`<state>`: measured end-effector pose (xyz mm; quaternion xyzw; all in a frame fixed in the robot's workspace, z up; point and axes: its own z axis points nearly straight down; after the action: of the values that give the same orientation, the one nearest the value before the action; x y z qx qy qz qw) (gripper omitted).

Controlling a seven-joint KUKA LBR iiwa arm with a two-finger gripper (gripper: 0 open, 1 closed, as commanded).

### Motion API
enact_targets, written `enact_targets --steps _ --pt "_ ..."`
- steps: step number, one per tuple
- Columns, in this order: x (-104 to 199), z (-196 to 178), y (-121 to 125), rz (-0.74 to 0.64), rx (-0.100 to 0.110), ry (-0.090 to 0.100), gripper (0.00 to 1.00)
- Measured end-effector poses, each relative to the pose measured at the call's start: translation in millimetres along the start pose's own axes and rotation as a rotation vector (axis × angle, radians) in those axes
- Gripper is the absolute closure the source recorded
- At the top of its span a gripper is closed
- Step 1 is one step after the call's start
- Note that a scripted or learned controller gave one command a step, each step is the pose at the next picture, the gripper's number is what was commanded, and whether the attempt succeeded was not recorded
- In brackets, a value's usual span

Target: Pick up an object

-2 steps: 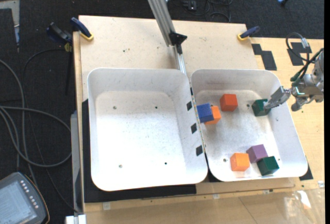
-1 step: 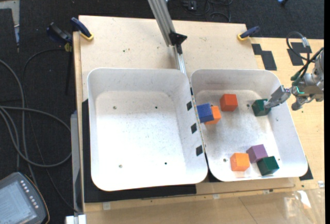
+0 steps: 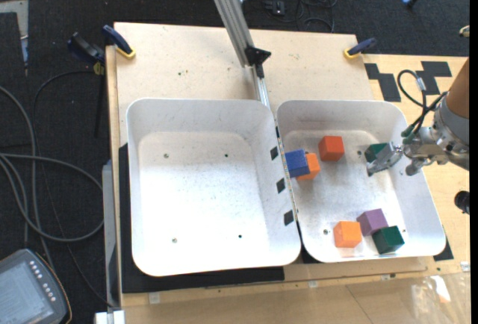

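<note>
Camera view: left bin [image 3: 202, 188] sits on the counter [image 3: 187, 61]. Right bin [image 3: 418, 195] has blocks. Blue block [image 3: 296, 162] is by the bin's left wall, w/ an orange bit [image 3: 311, 164] touching it. Red-orange block [image 3: 331, 148] is just right of that. Near the front: orange block [image 3: 347, 234], purple block [image 3: 372, 222], dark green block [image 3: 388, 240], all close together. Pincer [image 3: 379, 158] is at the right, w/ a small green thing [image 3: 376, 150] at its tip. Can't tell if it's pinching it.

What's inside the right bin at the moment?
The right bin holds a blue block, three orange blocks, a purple block and a dark green block. The pincer covers a green object there.
</note>
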<state>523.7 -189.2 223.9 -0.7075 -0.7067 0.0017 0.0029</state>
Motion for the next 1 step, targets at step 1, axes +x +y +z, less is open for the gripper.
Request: enact_targets --steps 1 --pt "-1.7 43.4 1.1 0.0 -0.002 -0.001 0.0"
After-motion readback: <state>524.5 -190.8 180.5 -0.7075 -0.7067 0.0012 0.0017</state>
